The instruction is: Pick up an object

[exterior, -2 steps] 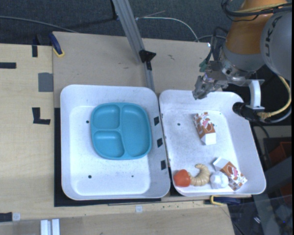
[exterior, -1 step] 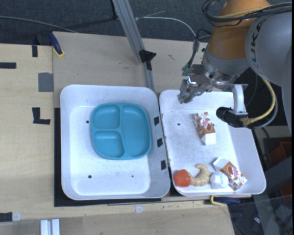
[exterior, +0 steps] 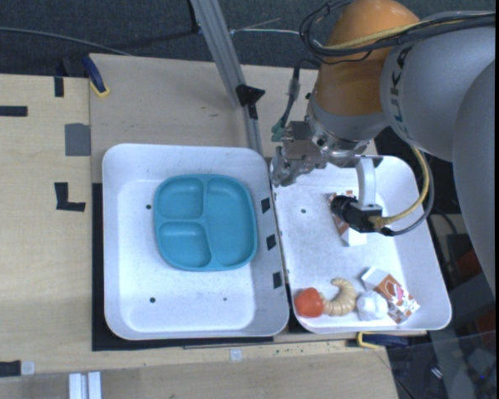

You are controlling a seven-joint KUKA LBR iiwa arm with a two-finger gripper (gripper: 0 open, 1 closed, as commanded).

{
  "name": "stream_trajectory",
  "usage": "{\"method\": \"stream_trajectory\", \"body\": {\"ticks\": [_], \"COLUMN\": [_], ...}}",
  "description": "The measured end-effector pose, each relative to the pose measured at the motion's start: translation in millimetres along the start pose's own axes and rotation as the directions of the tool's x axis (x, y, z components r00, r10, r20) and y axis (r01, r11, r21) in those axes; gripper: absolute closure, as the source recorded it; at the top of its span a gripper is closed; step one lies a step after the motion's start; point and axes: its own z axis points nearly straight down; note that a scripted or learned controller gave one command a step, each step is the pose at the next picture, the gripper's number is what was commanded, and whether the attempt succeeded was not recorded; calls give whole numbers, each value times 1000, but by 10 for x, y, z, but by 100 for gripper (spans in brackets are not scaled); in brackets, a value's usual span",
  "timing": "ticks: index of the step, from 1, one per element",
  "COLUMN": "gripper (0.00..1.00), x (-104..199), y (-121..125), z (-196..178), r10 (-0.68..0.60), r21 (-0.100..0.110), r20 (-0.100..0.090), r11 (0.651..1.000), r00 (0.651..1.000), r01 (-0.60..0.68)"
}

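My hand point(exterior: 293, 166) hangs over the right bin's point(exterior: 316, 248) far left corner, carrying nothing.
I cannot tell its opening; tomato point(exterior: 309, 302), croissant point(exterior: 343, 298) and packet point(exterior: 392, 293) crowd the near edge.

wooden bench point(exterior: 33, 248), two white bins point(exterior: 125, 306)

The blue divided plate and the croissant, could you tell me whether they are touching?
Apart. The camera view shows the blue divided plate in the left bin, while the croissant lies in the right bin, with both bins' rims between them.
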Motion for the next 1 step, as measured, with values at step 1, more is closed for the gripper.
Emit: {"method": "stream_trajectory", "body": {"ticks": [1], "gripper": [100], "x": [551], "y": [-281], "z": [49], "r10": [0], "r21": [1], "r20": [1], "r11": [1000], "r00": [1000], "r01": [0]}}
